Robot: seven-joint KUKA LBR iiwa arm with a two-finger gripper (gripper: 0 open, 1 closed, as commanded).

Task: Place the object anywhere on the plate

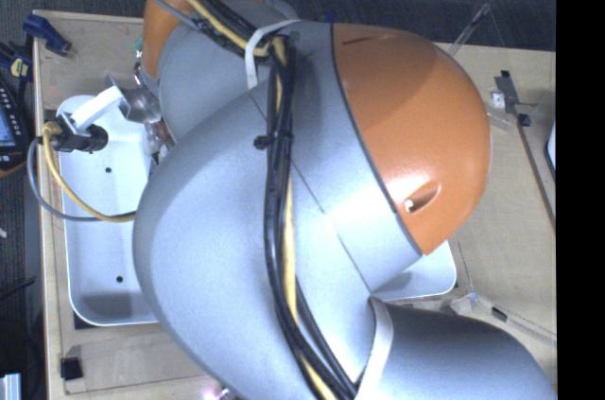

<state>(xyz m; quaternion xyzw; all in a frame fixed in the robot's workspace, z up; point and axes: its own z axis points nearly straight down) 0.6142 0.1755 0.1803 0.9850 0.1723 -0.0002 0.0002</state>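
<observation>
Claw end near the metal wrist fitting (142, 105) over the left shallow white bin (99, 280); opening and contents: cannot tell, blocked. Big grey-and-orange arm (321, 200) covers most of both bins. Object and plate location: cannot tell. Yellow cable (57, 190) loops across the left bin.

Arm (312, 200): grey and orange, bulks over most of the bench, black and yellow cables along it.
Gripper (142, 105): metal wrist parts over the left bin's upper end.
Left bin (99, 266): white, floor bare below the gripper.
</observation>
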